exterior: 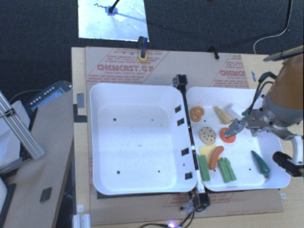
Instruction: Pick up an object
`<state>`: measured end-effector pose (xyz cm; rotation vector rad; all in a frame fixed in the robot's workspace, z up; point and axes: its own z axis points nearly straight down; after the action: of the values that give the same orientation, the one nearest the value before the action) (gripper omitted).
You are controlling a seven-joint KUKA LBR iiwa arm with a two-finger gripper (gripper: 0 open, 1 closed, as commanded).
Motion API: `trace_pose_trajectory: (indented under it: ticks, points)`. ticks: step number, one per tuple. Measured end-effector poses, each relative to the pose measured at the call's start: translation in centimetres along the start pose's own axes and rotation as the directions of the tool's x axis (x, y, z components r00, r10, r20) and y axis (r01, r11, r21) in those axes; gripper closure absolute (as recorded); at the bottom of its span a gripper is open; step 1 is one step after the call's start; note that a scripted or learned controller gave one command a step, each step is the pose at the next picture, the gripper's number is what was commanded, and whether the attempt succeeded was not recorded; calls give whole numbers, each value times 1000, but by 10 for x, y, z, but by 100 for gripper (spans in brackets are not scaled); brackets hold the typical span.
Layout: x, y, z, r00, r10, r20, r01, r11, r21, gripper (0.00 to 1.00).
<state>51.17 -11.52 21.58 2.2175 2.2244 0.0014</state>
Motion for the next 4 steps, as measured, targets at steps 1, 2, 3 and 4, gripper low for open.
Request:
trace_pose_trajectory:
  ticks: [1,2,3,4]
  points:
    - [9,-25,120,1000,2,-3,-2,1000,10,0]
    - [4,38,131,1000,-2,2,2,1000,-6,0]
    - [29,86,130,1000,-4,0,4,1000,-5,0]
    - [28,87,117,1000,-2,1,2,1000,-10,100]
